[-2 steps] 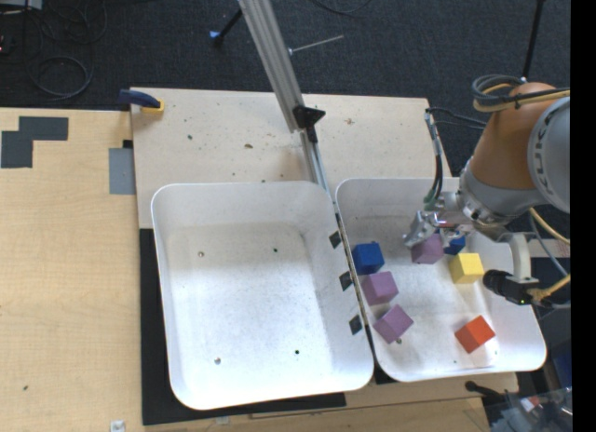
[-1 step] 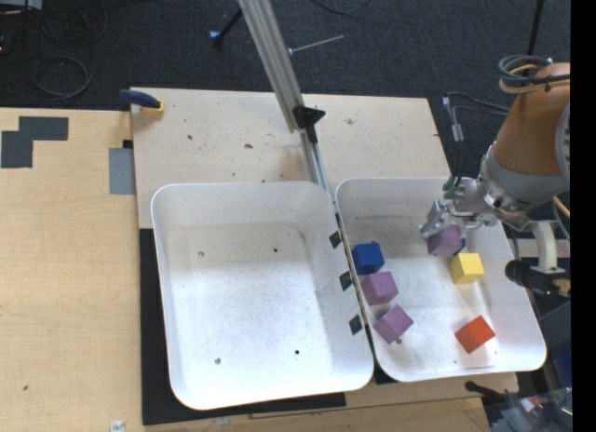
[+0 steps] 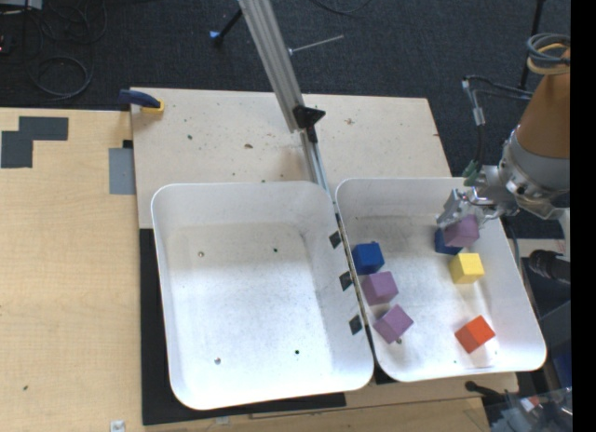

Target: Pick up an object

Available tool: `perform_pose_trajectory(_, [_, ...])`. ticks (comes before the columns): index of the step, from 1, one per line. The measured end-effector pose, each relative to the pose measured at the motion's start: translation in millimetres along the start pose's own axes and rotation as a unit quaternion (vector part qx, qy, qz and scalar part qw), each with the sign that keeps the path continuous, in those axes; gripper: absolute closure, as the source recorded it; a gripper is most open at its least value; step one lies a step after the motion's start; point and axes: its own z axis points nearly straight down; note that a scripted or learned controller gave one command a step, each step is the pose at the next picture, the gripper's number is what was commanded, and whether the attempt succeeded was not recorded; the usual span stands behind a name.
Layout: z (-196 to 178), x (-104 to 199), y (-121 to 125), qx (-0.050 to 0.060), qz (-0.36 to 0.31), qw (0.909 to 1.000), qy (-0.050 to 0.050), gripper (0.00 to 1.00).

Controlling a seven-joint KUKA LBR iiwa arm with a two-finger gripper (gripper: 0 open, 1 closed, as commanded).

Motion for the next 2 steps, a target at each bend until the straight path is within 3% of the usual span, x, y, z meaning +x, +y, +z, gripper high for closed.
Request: perform_pose_trajectory(2, [-5, 112, -3, 0.003, -0.008, 1.0000, 0.002, 1.00])
